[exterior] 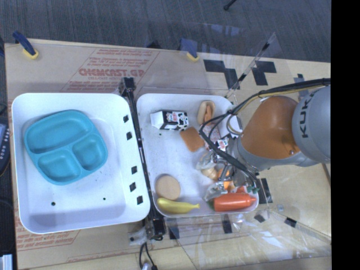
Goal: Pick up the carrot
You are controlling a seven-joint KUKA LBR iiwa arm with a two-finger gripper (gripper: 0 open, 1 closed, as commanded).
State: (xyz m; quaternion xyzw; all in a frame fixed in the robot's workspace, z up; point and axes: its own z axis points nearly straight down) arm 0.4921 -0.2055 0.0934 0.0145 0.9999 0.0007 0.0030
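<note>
The carrot (235, 202), orange-red with a green stalk end on its left, lies on its side in the front right corner of the right bin (169, 162). My gripper (226, 180) hangs just behind and above it, below the arm's orange band (270, 129), and is tangled in the view with cables. The gripper's tip looks very close to the carrot's top edge; whether it touches is unclear.
The right bin also holds a milk carton (169, 120), a hot dog (206, 112), a brown bread piece (193, 139), a round cookie (167, 187), a banana (175, 206) and a pale item (207, 165) by the gripper. A blue divided plate (64, 145) sits in the left bin.
</note>
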